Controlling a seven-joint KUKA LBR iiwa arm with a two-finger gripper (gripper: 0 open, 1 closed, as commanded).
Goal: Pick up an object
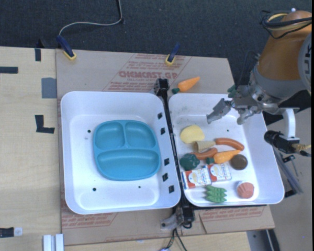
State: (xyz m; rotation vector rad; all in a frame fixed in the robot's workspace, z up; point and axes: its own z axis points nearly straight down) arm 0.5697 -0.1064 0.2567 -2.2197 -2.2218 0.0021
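Hovering with its two grey fingers spread open and empty over the right white plastic bin point(275, 184), the gripper point(230, 113) risks a missed grasp, since the pale yellow rounded toy point(191, 134) below crowds neighbouring sausages.

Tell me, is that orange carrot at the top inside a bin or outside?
Outside. The carrot lies on the cardboard just beyond the right bin's top rim.

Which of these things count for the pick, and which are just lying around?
For the job: gripper, open above the right bin; yellow lemon, sausage, carrot, milk carton, green leafy piece.

Lying about: blue divided plate in the left bin; orange carrot on the cardboard.
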